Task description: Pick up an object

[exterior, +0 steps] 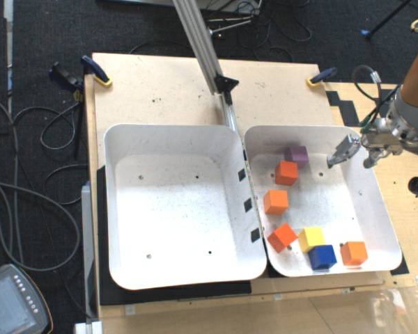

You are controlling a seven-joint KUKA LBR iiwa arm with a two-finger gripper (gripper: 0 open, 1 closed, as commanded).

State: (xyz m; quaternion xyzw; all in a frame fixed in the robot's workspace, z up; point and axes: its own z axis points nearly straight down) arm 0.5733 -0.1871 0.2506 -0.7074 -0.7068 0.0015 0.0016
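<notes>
From the fixed camera view, the gripper (355,153) hangs over the far right rim of the right bin (382,214), its fingers (343,152) apparently spread and grasping nothing, though they are small here. The blocks lie untouched inside: a purple block (297,155) nearest, orange blocks (286,172) left, a blue block (322,257) at the near wall. Nothing is picked yet; reaching, closing and lifting all remain.

Two bins sit side by side on the bench (167,89). All seven cubes lie in the right bin (376,207): one cube (297,155) at twelve o'clock, four spread along six o'clock. The left bin (125,186) lies at nine o'clock of them.
</notes>
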